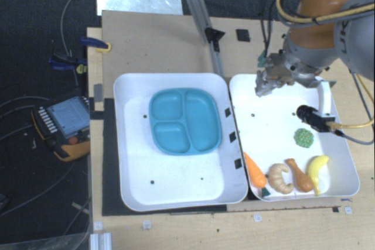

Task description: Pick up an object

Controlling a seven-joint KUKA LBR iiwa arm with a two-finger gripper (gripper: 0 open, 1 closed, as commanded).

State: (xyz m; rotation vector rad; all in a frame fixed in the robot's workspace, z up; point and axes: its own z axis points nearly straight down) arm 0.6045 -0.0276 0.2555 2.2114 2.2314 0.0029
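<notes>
Objects for picking all lie in the right bin [275, 126], bunched along its 6 o'clock edge. An orange carrot [254, 168] sits at 7 o'clock against the wall shared with the left bin [176, 175]. Beside it are a pale curled piece [280, 177] and a brown drumstick [299, 175], which touch each other. A yellow banana [317, 170] is at 5 o'clock, and a green knobbly ball [303, 137] lies alone at about 4 o'clock from the bin's centre.

The gripper [265, 86] hangs over the bin's 11 o'clock corner, well apart from every one of them and with nothing in it. Whether it is open or closed cannot be told from this slanted view.

I judge this to be the approach step, with no target yet reached. The next move calls for travel toward 5 o'clock and a descent onto one item.

The green ball looks the easiest choice, as bare floor surrounds it. The carrot is pinned to the wall, so one side offers little room. The curled piece and drumstick crowd each other, and a grasp there risks nudging both.

The bin's middle is open for the sweep across. The left bin carries a blue divided plate [185, 121] and plays no part in this.
</notes>
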